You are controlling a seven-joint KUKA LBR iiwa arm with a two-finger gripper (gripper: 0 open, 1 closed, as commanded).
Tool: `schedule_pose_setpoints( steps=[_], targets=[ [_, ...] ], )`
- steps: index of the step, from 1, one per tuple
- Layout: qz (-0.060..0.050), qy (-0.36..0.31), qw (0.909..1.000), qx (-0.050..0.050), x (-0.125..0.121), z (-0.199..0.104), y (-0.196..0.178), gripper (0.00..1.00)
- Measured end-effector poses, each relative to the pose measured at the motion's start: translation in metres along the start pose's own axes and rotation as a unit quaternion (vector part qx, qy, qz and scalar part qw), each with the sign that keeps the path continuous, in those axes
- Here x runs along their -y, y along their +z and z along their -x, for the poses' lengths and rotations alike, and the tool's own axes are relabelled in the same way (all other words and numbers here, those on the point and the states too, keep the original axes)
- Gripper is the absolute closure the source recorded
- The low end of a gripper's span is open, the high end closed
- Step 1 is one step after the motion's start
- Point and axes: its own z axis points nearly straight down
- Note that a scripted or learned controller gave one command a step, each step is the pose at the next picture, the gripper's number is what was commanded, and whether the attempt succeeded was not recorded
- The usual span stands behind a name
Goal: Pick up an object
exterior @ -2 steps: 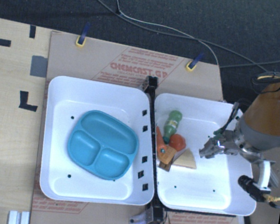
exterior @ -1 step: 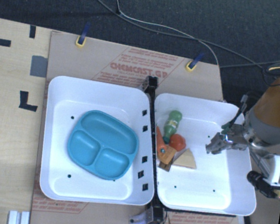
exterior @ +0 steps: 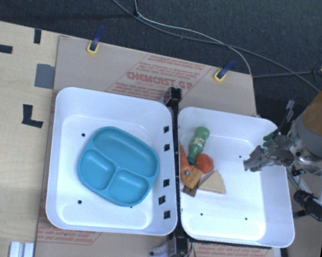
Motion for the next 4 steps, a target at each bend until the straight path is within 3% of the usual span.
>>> schedule_pose_setpoints(
  steps=[1,4],
  targets=[
    [-0.001,-0.002,1.0,-0.001,-0.013,-0.05,-0.006,1.0],
    [-0.002,-0.003,1.0,0.0,-0.067,-0.208,0.029,1.0]
  ],
)
